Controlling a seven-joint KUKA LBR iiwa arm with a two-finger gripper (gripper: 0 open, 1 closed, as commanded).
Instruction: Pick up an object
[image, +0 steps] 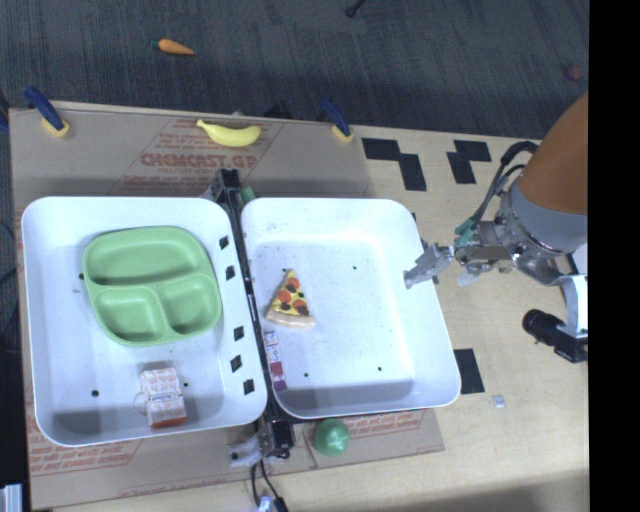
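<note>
Where right bin (425, 300) ends, claw (428, 264), pizza slice (290, 300)

One fixed cam, set high above the desk (500, 440), looking down at a slant. Far enough back to take in both white bins w/ margin: left bin (40, 330), right bin (420, 330). Desk's far edge sits near frame top, w/ dark floor (300, 50) beyond it; near edge runs out at the bottom. Arm (555, 200) enters from frame right.

pizza slice (291, 298) in right bin (400, 225), hand (428, 263) beside
</note>
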